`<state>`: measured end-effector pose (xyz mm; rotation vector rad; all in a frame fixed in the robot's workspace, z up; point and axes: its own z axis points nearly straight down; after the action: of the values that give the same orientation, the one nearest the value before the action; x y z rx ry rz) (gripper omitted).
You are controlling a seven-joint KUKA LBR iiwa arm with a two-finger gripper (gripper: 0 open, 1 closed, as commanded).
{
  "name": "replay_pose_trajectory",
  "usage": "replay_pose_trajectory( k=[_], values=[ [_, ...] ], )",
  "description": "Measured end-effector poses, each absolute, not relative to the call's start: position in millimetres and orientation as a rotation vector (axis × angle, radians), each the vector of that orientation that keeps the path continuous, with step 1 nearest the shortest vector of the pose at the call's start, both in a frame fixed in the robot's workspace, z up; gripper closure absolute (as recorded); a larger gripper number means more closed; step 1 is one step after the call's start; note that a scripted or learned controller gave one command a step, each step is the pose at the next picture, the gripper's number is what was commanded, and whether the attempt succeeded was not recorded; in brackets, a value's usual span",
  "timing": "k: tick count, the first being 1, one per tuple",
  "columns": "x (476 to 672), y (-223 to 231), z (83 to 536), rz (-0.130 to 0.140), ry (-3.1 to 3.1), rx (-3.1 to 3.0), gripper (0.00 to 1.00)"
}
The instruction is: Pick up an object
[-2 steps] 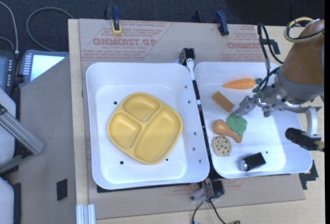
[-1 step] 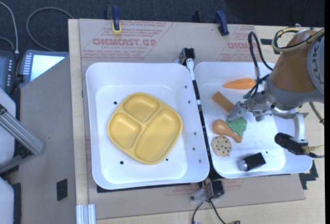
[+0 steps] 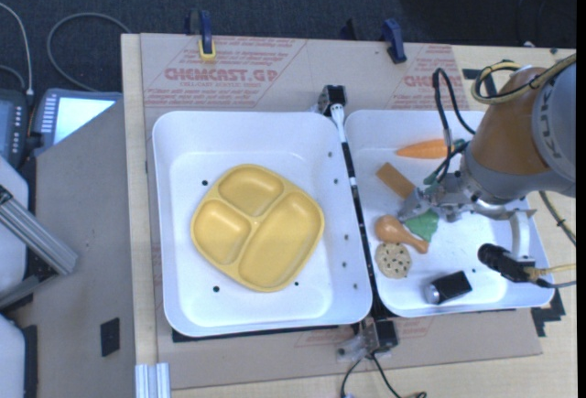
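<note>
Green piece [image 3: 424,226] looks like the one in play: a small leafy toy lying in the middle of the right bin [image 3: 412,297], directly under the claw [image 3: 435,206]. Starting at the near edge, there's a speckled cookie [image 3: 393,260], and just beyond it a drumstick [image 3: 401,233] whose fat end touches or nearly touches the green piece. Across the divide, a yellow plate [image 3: 258,227] with three sections sits in the left bin [image 3: 169,204].

Back to the target. My read is that it's light, thin, probably hollow plastic, stiff enough to pinch but smooth and liable to skid on the bin floor. Best grip is across its narrow width, on the side away from the drumstick. The claw sits low over it, and whether it is spread or pressed together I cannot tell from here.

Further back lie a brown block [image 3: 396,179], then a carrot [image 3: 421,149]. On the board [image 3: 229,67] beyond, red print reads "CHEMCAST GP".
</note>
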<state>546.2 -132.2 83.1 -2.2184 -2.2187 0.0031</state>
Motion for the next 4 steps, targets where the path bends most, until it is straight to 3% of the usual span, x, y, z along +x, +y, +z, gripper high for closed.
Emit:
replay_pose_trajectory(
  k=[1,3,4],
  values=[
    [547.0,-133,95,0.0,-2.22,-2.223,1.0],
    [548.8,-129,206,-0.004,-2.226,-2.224,1.0],
    [547.9,-79,218,-0.005,-2.229,-2.218,1.0]
  ],
)
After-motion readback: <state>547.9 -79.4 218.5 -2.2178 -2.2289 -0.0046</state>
